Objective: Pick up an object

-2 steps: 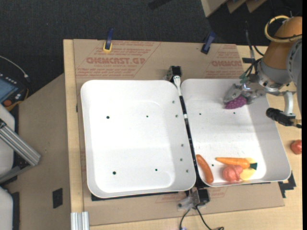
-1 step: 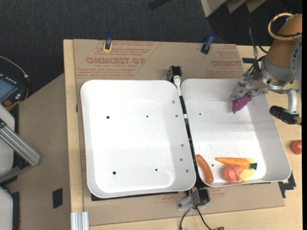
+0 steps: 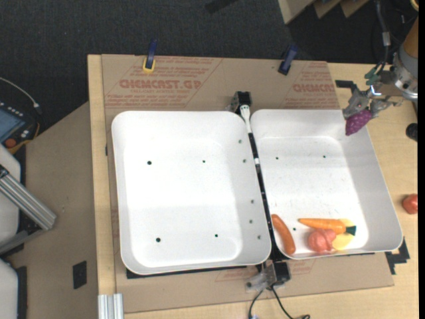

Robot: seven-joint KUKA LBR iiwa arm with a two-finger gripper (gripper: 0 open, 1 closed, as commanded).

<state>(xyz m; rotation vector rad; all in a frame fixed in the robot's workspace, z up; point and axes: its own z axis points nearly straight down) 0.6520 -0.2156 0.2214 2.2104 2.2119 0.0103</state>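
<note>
My gripper (image 3: 367, 106) hangs over the far right corner of the right bin (image 3: 312, 158). It is shut on a small purple object (image 3: 358, 121), which dangles from the fingers just above the bin's rim. In the bin's near corner lie a red-orange sausage-shaped piece (image 3: 283, 234), a carrot (image 3: 324, 224), a pink lump (image 3: 320, 241) and a small yellow piece (image 3: 342, 242).
The left bin (image 3: 179, 185) sits beside the right one, with a black divider strip (image 3: 255, 171) between them. A small orange thing (image 3: 410, 204) lies on the bench right of the bins. Two clamps (image 3: 150, 57) hold the board's far edge.
</note>
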